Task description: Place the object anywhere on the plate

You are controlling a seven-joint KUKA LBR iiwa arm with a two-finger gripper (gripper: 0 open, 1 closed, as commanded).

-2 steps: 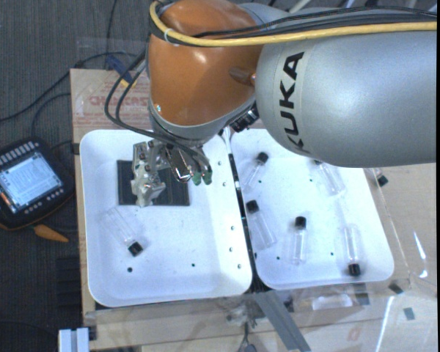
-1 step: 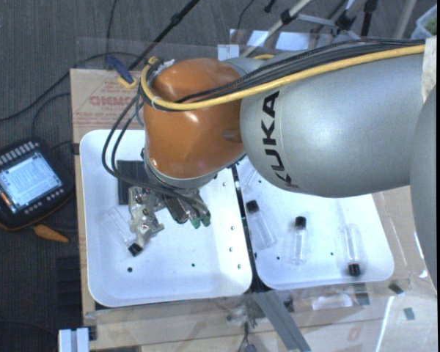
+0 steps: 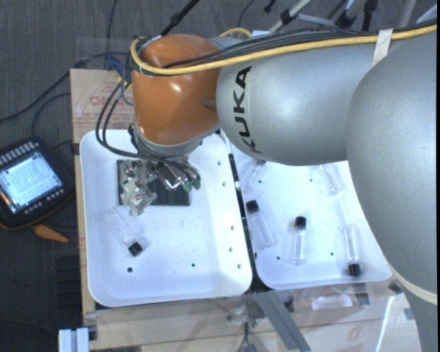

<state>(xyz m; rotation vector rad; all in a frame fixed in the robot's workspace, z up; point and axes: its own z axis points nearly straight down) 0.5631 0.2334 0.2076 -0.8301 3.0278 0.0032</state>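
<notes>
Closest to us, the grey arm [image 3: 330,79] reaches in from the right, and its gripper [image 3: 143,189] hangs low over the left bin [image 3: 169,281], above a dark plate [image 3: 172,195]. We cannot tell how it is set or whether anything sits in it. A clear vial [image 3: 123,232] with a black cap lies in that bin, just beside the plate; more vials [image 3: 299,242] lie in the right bin [image 3: 319,273]. We judge the pick not yet secured. Next calls for closing on the vial, lifting, then setting it on the plate.

Clear vial [image 3: 123,231] with black cap, lying flat in left bin, just beside dark square plate [image 3: 169,195]
</notes>
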